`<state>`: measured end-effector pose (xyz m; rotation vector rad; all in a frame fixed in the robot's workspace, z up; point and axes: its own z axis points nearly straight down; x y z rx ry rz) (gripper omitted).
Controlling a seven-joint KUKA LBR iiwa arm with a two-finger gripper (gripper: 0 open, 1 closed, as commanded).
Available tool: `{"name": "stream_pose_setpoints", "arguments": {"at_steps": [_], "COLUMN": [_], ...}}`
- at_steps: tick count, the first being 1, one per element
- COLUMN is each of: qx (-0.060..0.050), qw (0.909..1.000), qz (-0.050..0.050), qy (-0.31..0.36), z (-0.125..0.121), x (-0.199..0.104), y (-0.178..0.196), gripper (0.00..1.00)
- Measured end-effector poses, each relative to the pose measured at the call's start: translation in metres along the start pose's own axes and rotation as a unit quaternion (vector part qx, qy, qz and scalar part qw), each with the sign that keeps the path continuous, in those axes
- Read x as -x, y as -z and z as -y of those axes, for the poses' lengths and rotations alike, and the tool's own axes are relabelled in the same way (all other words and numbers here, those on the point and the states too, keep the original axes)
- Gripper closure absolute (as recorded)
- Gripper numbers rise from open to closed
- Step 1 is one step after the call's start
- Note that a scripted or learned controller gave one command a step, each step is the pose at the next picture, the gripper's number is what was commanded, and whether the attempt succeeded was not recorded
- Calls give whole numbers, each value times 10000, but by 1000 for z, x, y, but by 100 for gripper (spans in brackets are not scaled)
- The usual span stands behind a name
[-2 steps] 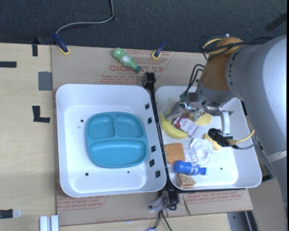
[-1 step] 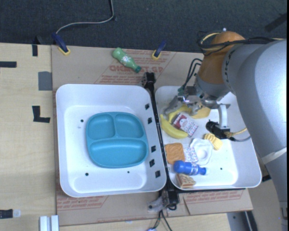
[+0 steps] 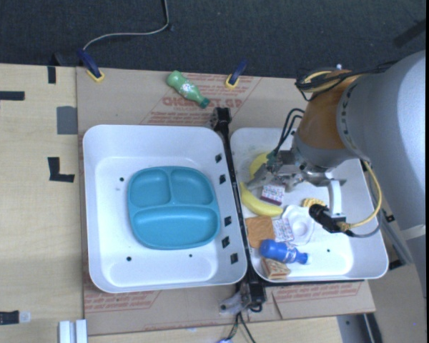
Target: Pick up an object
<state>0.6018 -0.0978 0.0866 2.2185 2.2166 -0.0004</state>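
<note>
The right bin holds a pile of small objects. A yellow banana curves along its left side, with a small labelled packet lying on it. Below them sit a tan cracker-like square, a clear plastic wrapper, a blue bottle and a brown piece. My gripper reaches down from the right over the banana and the packet, low in the bin. Its fingers are hidden among the objects.
The left bin holds a blue divided plate. A green bottle lies on the cardboard behind the bins. Two blue-yellow clamps hold the cardboard's back edge. The arm's grey body covers the right side.
</note>
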Motion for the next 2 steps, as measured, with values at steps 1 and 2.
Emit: {"name": "stream_pose_setpoints", "arguments": {"at_steps": [1, 2], "qx": [-3, -41], "qw": [10000, 10000], "qz": [-17, -16], "qy": [13, 10], "z": [-59, -58], "x": [-1, -1], "y": [-1, 8], "gripper": [0, 100]}}
